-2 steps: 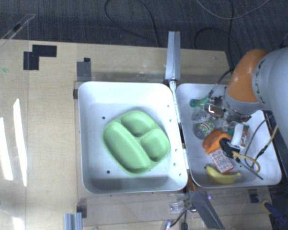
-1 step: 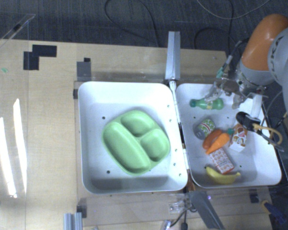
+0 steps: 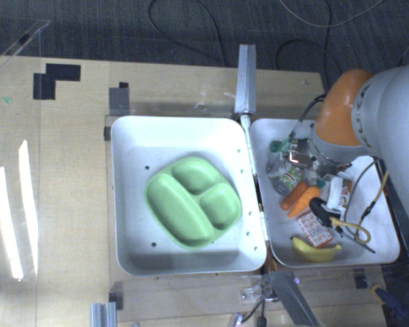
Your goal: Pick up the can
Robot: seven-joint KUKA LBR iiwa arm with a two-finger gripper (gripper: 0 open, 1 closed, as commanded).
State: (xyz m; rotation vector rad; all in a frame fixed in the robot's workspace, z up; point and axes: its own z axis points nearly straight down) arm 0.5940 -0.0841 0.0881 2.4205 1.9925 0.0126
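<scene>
Stage: I judge pickup unfinished | hand (image 3: 294, 157) low over can (image 3: 286, 177) in right bin (image 3: 393, 245); its grip: cannot tell

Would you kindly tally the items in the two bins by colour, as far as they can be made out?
Green: 1, the divided plate
Orange: 1, the carrot
Yellow: 1, the banana
Red and white: 1, the small packet
Total: 4; clutter under the arm is unclear.

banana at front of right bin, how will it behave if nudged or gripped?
The banana is curved, so a push would probably pivot it rather than roll it. Its skin looks smooth, so it may slip in a pinch. It lies touching a printed packet near the bin wall, so a nudge could wedge it.
</scene>
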